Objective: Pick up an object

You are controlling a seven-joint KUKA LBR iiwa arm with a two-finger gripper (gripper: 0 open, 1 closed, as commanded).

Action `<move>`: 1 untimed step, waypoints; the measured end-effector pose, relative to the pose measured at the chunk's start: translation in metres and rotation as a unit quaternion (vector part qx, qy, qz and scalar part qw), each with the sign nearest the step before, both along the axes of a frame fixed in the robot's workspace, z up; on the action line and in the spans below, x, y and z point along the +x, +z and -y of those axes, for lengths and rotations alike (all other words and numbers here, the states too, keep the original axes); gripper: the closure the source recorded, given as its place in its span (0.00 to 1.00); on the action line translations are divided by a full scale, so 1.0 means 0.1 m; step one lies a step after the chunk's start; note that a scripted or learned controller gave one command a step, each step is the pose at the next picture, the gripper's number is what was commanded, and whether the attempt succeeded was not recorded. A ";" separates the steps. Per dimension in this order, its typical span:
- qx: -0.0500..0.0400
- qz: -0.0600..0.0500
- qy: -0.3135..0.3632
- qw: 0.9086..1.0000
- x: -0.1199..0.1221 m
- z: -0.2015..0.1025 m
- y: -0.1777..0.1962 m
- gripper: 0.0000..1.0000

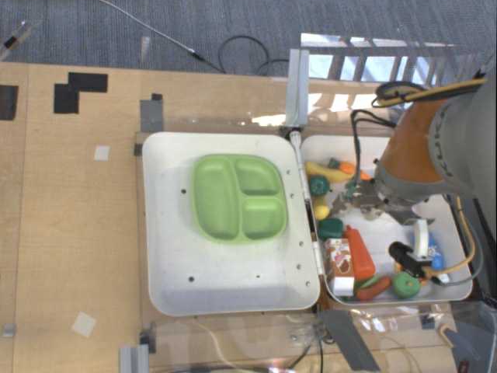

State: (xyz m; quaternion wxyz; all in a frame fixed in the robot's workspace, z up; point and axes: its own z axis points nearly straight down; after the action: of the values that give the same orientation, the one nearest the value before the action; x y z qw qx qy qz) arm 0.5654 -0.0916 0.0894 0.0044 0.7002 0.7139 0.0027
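Grey-and-orange arm's end effector, grip state unclear, hangs in the right shallow white bin among small toy foods. One green divided plate fills the left bin; wooden desk, grey carpet.

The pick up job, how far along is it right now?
Done: the arm has reached into the right bin, with the pincer low among the toy food near the banana. In hand: nothing visibly gripped. Left: closing on an item and lifting it. The green plate lies in the left bin.
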 end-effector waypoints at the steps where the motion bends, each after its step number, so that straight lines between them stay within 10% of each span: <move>1: 0.001 0.004 -0.076 0.997 -0.57 -0.06 0.01 0.00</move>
State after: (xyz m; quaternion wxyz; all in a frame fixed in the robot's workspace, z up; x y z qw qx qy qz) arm 0.5081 -0.0860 0.0903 0.0067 0.7524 0.6587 0.0057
